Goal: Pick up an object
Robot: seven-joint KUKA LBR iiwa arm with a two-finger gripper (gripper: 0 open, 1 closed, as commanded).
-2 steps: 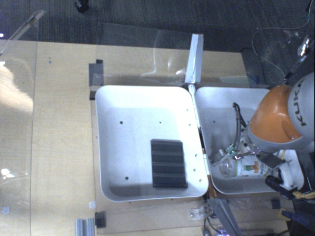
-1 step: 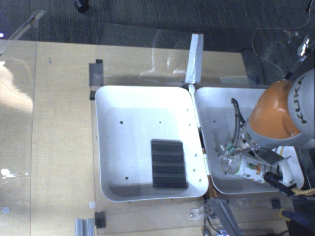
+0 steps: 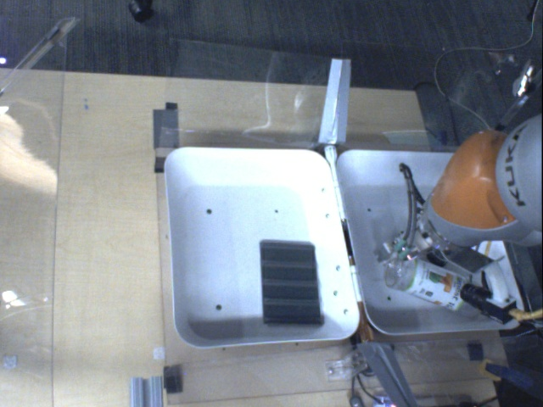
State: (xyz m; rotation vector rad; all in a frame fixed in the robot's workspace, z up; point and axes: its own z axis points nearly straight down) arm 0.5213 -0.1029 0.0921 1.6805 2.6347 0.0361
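Gripper: the gripper is low inside the right bin, in its lower half, under the orange band of the arm; I cannot tell its state, because the metal parts there are too small and too mixed together.
Object: a clear bottle with a white label lies on its side on the floor of the right bin, at about 5 o'clock from the gripper and touching it or just beside it; it seems to be the thing the arm aims at.
Hold: I judge that no grasp is proved, the bottle rests on the bin floor.
Left bin: the left bin keeps a dark ribbed block flat at 9 o'clock from the gripper, well apart.
Bench: the wooden bench carries both bins side by side, so the arm can reach each one.
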